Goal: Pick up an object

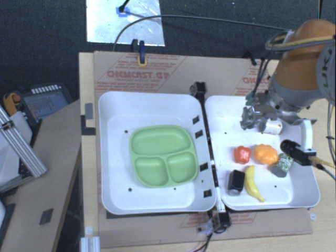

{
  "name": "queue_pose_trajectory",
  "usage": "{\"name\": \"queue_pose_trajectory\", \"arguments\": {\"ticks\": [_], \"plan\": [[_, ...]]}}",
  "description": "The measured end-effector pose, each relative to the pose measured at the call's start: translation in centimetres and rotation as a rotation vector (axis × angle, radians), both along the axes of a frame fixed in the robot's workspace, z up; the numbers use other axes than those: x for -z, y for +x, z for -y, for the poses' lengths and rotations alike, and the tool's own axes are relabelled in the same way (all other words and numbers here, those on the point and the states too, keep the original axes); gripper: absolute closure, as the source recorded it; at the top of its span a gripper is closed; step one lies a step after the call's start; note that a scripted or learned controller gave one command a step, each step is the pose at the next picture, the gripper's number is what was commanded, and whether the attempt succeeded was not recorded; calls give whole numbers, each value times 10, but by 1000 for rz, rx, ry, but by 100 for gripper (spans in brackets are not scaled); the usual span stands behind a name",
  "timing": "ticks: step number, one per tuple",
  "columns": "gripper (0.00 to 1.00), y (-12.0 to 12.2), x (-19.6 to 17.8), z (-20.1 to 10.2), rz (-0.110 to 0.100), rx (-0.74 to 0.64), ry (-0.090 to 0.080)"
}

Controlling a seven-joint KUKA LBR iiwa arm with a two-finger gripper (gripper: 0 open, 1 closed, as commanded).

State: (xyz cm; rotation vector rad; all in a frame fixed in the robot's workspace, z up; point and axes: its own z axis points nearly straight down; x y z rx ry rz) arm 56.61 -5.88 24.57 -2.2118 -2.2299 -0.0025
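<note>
The right bin (223, 114) holds several objects near its front. A small red fruit (241, 154) sits beside an orange (266, 154). In front of them lie a yellow banana (253, 184) and a black block (236, 181). A small green-and-grey item (283, 165) rests to the right of the orange. My gripper (251, 119) hangs over the back half of this bin, behind the red fruit and the orange and apart from them. I see nothing held in it.
The left bin (113, 135) holds a green divided plate (161, 155) at its middle. A black divider strip (202, 140) runs between the two bins. The arm's grey and orange body (304, 62) looms over the right bin's back right corner.
</note>
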Motion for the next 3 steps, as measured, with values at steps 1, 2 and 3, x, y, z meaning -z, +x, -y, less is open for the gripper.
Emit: {"name": "queue_pose_trajectory", "arguments": {"ticks": [1, 2, 3], "plan": [[100, -12, 14, -50, 0, -1, 1], [100, -27, 25, -103, -1, -1, 1], [100, -40, 33, -158, 0, -2, 0]]}}
